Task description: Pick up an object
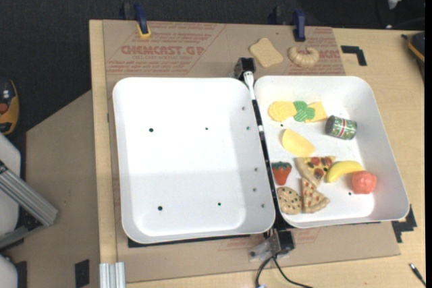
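Seen from above at a slant, a brown cardboard-covered bench (pixel 223 44) printed with faded red lettering fills the middle of the frame, held at its top edge by two blue-and-yellow clamps (pixel 142 20). On it sit two shallow bins of smooth, glossy white plastic with rounded corners, meeting along a dark seam near the centre. The left bin (pixel 185 158) shows a bare floor with four small dark dots. The right bin (pixel 378 145) holds all the small toy foods, clustered in its left and middle part: a yellow pineapple-like piece (pixel 282 110) with a green leafy piece (pixel 305 111) touching it, a green and red can (pixel 341 127) lying on its side just to their right, a smooth yellow wedge (pixel 297 142) below them, a red strawberry (pixel 281 172) against the bin's left wall, two pizza slices (pixel 313 182) with speckled toppings, a curved yellow banana (pixel 343 169), a round red tomato-like fruit (pixel 364 182) touching the banana's end, and a tan speckled cookie (pixel 289 199) near the lower left corner. Outside the bins, on the bench at upper centre, lie a flat tan bread slice (pixel 265 52) and a ridged beige pastry (pixel 304 55). The upper right of the frame shows wooden boards and a pale shape cut off by the edge, too indistinct to name; whether the gripper's jaws are apart or together cannot be told.
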`<state>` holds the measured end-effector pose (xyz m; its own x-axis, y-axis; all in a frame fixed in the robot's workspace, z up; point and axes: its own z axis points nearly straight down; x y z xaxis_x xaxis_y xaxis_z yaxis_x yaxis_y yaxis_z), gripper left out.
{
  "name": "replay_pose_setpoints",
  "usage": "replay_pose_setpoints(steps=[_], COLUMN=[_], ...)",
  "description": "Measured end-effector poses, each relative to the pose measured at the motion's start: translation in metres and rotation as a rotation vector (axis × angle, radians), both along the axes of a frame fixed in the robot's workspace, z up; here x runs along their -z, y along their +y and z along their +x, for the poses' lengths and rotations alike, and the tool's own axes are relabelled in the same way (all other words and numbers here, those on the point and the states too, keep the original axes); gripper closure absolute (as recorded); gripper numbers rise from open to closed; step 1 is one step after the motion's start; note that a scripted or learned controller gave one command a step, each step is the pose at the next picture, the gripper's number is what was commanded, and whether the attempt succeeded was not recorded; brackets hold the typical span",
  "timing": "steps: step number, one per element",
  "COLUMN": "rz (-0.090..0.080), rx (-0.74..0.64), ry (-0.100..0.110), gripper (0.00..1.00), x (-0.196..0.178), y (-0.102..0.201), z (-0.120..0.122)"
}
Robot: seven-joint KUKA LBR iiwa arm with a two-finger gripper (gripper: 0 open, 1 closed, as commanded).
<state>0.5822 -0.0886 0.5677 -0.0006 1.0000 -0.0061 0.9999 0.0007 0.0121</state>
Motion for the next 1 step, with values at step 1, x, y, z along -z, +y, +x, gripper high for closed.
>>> replay_pose_setpoints(steps=[1], rz=[-0.002], rx=[0.000], ry=[-0.006], gripper=[1.00], x=[-0.0111], y=[0.0002], z=[0.0006])
